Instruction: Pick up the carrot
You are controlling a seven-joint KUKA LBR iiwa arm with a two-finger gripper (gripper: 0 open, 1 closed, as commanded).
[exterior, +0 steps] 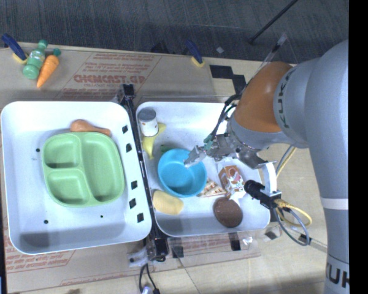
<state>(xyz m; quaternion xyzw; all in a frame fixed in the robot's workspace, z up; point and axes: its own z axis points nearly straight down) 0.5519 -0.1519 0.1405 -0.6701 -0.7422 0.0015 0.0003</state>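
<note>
1. The carrot, as I read it, is the orange tapered piece in the left bin. It lies flat against the far edge of the green divided plate, near the bin's far wall.
2. A second carrot-shaped toy with a green top lies on the desk at the far left, outside both bins and beside a green bottle toy. It is probably a spare parked out of reach, so I count the one in the bin as the target.
3. The gripper is in the right bin, at the far right rim of the blue bowl. It is well apart from the carrot, with the divider between the bins in the way.
4. Jaws: cannot tell whether they are spread or pressed together, since they are too small and seen against clutter. Nothing is visibly pinched.
5. Right-bin clutter:
   - a white can at the far left corner
   - a yellow lump at the near left
   - a brown round piece near right
   - a printed packet under the wrist
6. Judgement: the pick has not started. The arm needs to lift clear of the bowl and cross left over the divider.
7. Risk: the carrot hugs the plate rim, so a descent may hit the plate or push the carrot toward the wall.
</note>
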